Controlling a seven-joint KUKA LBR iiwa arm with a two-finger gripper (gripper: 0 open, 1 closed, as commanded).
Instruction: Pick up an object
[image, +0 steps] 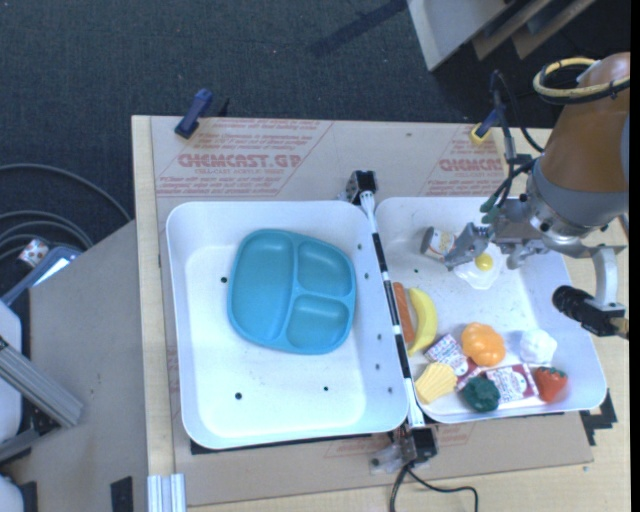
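Note:
My gripper (491, 251) hangs over the back of the right bin (580, 330), its two grey fingers (463, 246) spread open. Just below and between them lies a white fried-egg toy with a yellow yolk (483, 268); nothing is held. A small grey-brown can (435, 241) lies to the left of the fingers. Nearer the front are a banana (426, 318), a red-orange carrot (401, 308) by the divider, an orange (484, 344), a yellow cheese wedge (435, 381), a green vegetable (481, 394), a red strawberry (551, 382) and a white lump (538, 346).
The left bin (200, 380) holds a blue sectioned plate (292, 292). A black clip rail (381, 290) runs between the bins. Red-and-white packets (512, 378) lie among the front toys. The arm's grey and orange body (590, 150) looms over the right bin's back right corner.

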